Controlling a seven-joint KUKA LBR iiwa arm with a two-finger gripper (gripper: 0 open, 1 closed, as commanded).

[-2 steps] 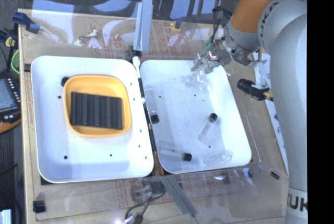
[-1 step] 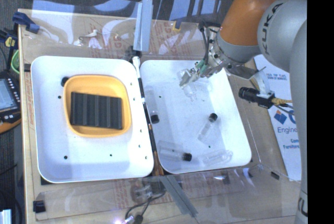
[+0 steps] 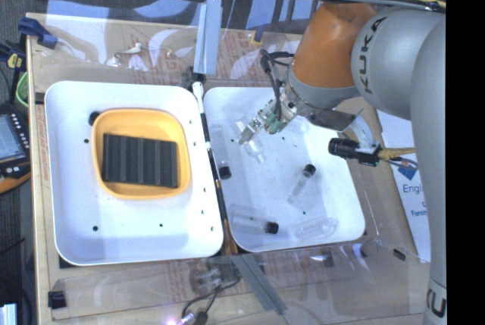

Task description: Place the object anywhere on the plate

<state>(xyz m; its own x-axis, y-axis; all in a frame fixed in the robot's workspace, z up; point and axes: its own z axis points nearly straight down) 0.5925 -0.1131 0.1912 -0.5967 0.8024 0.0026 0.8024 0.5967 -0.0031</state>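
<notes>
A yellow plate [image 3: 138, 119] lies in the left bin [image 3: 68, 164], with a dark ridged block [image 3: 142, 160] on it. Several clear vials with black caps lie in the right bin [image 3: 345, 195]: one [image 3: 301, 184] at the middle, one [image 3: 255, 224] near the front, one [image 3: 220, 164] by the left wall. My gripper [image 3: 255, 126] hangs over the back left part of the right bin, tilted down to the left. Another clear vial [image 3: 255, 152] lies just below its tip. Nothing shows clearly in the gripper.
A cap-less clear tube [image 3: 317, 226] lies at the front right of the right bin. The arm's orange band [image 3: 333, 43] and grey body cover the bin's back right. A raised divider [image 3: 211, 164] separates the two bins. Papers lie to the right of the bench.
</notes>
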